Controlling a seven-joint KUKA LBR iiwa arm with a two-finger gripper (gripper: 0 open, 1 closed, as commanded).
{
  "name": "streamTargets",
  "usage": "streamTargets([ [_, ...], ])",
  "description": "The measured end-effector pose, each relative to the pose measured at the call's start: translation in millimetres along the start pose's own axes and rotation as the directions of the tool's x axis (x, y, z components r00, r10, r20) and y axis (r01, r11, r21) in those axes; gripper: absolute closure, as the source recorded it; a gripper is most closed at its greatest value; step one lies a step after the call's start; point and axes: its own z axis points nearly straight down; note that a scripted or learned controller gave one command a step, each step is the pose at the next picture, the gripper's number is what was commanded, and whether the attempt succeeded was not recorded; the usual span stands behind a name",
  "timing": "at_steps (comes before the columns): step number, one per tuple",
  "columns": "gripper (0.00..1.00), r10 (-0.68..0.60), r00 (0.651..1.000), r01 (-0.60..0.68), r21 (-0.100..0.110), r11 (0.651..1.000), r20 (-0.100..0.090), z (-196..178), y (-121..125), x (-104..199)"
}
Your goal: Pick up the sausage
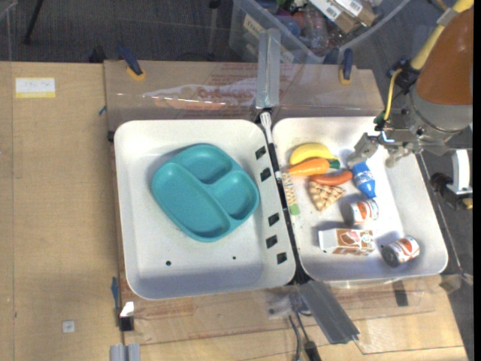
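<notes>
Two white bins are sitting side by side on the counter, and in the right bin [421, 194] the jaws [361, 153] are hovering partly open, gripping nothing, while the sausage [332, 178] is lying just below-left of them, long axis running left-right.

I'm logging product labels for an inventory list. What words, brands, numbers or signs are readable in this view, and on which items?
No text reads clearly enough to quote.
White carton: brown print, too blurred to read.
Two cans: red and white labels, illegible.
Blue bottle: label too small.
Pale sticker on the bench: faint marks, unreadable.
Packages in the clear tub: barcode-like print, too small.
</notes>
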Motion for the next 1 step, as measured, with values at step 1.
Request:
streamTargets([
  [1, 0.0, -0.013, 1.0, 0.013, -0.008, 1.0, 0.004, 116.3, 59.9, -6.2],
])
